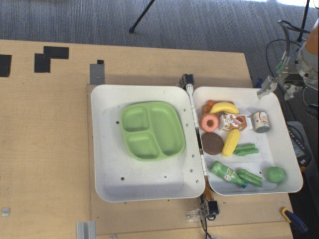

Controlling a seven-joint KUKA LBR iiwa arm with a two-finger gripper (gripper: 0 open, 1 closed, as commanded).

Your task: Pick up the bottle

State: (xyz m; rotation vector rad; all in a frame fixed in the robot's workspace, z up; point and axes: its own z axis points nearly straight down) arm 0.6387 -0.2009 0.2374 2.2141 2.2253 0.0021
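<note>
The arm (308, 59) shows at the upper right edge of the camera view, with an orange patch at the very corner above a pale grey wrist. Its gripper (266, 87) points down and to the left, a grey fingertip reaching out toward the left.

2 white bins (107, 183) on a pale tan bench (45, 148) with black patches at its far left; in the left one, a light green plate (151, 130) with 3 compartments. In the right one: yellow banana (224, 107), pink doughnut (210, 123), dark brown disc (213, 143), yellow corn cob (231, 142), silver can (260, 122), red-and-white carton (234, 122). Also a green bottle (227, 174) with a pale label, green pods (245, 150) and a green ball (275, 174).
</note>
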